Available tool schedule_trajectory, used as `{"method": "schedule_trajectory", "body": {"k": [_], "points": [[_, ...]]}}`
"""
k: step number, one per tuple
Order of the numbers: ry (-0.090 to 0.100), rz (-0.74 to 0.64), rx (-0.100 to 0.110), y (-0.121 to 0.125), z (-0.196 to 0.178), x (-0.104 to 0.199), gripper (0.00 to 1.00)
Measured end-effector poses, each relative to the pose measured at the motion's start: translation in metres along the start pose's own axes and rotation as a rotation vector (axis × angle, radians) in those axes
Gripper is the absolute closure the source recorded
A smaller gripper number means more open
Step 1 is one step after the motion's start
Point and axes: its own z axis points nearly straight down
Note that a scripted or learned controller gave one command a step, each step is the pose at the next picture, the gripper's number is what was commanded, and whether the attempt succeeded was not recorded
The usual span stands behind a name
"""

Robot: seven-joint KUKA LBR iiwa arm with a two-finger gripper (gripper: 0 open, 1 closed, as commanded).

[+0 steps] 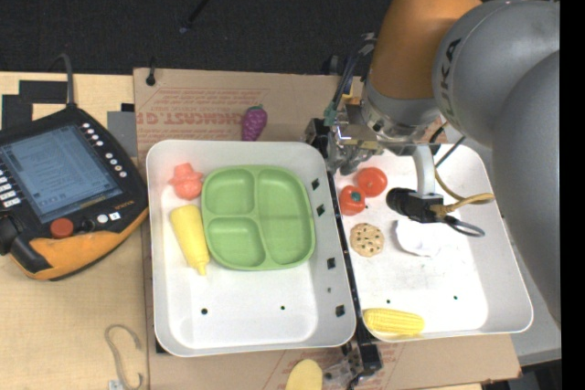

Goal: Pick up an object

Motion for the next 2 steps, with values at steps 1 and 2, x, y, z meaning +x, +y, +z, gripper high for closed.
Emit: {"method": "schedule_trajectory", "body": {"k": [1, 2], "points": [[-0.002, 0.004, 0.001, 0.0008, 0.0007, 0.0095, 1.0], [-0.003, 0.005, 0.004, -0.0082, 0.0089, 0.0109, 1.0]]}}
